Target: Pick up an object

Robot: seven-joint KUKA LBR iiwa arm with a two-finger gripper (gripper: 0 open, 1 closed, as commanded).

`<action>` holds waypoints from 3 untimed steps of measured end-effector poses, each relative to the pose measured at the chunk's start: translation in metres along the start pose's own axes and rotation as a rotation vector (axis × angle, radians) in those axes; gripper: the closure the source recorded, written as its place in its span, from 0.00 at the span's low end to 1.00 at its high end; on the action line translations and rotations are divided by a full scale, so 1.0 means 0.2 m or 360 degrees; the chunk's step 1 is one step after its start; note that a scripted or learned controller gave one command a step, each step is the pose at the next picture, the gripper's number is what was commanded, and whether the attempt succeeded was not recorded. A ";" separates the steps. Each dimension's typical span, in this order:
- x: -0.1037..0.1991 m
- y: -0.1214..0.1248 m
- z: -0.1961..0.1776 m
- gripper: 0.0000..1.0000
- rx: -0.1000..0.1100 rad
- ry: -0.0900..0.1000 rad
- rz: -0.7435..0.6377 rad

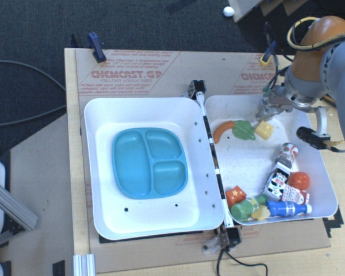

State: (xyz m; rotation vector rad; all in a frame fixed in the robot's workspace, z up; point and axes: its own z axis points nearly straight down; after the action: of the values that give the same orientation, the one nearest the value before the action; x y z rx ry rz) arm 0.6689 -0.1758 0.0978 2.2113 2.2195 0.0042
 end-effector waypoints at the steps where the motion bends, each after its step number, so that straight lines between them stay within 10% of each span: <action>1: -0.05 -0.23 -0.40 1.00 0.0011 0.0005 0.0006; 2: -0.05 -0.23 -0.39 0.00 0.0013 0.0006 0.0006; 3: 0.01 -0.17 -0.03 0.00 0.0016 0.0008 0.0005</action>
State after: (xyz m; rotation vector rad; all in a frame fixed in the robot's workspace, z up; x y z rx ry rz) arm 0.6349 -0.1748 0.1034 2.2219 2.2235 -0.0013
